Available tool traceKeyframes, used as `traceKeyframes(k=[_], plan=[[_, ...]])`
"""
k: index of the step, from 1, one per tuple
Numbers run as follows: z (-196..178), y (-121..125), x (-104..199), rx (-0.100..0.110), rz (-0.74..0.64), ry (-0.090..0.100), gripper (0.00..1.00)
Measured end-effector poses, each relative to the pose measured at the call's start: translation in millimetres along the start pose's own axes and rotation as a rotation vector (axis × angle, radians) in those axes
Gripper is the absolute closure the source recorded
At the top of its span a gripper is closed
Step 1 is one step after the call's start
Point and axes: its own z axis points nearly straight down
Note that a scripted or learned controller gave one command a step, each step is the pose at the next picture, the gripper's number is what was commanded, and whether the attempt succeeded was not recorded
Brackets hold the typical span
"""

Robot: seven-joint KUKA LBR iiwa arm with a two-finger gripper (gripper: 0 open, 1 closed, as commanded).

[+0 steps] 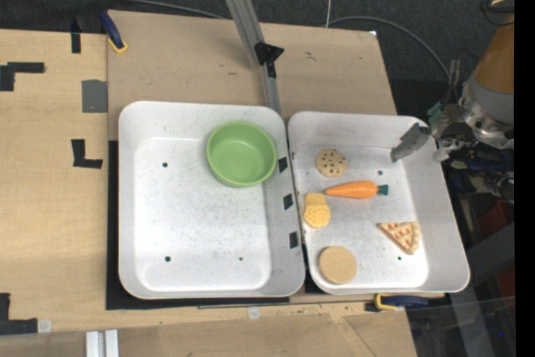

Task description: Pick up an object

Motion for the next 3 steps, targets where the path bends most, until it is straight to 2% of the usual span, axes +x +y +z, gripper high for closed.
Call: traceKeyframes(k=[2,3], plan=[[89,-5,-4,0.001,0.001,0.0,0.0],[76,-4,-4,-0.003,0.0,-0.001,1.0]])
